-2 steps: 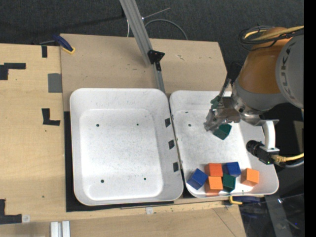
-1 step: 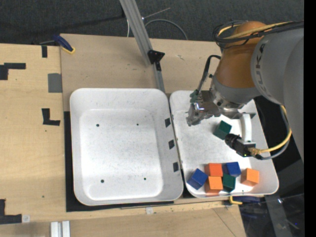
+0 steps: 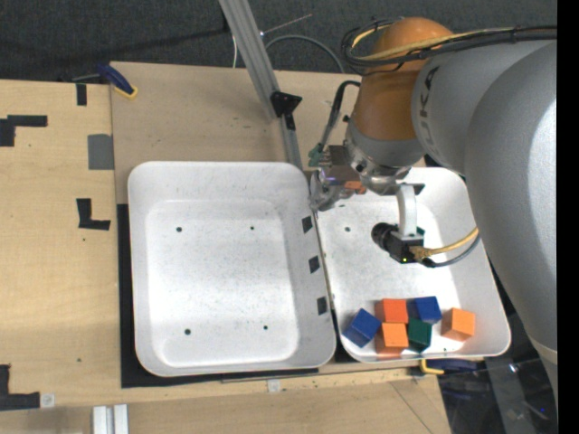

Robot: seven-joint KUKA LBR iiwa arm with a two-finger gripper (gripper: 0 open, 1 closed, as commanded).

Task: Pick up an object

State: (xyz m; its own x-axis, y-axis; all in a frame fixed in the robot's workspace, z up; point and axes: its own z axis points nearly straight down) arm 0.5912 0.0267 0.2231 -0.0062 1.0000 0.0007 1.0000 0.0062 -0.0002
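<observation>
My claw (image 3: 327, 186) hangs at the far corner of the right bin (image 3: 362, 274), next to the left bin (image 3: 217, 242); I cannot tell if it is wide or narrow. The 6 blocks (image 3: 394, 311) huddle along that bin's near edge, well apart from me

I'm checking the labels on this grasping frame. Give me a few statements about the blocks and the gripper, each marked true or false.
1. Every block lies in the right-hand bin. True.
2. The gripper is directly over the blocks. False: it is at the bin's far left corner, by the wall shared with the other bin, while the blocks sit at the near end.
3. One of the blocks is a green block. True.
4. There is only one blue block. False: there are two, one at the left of the cluster and one in its back row.
</observation>
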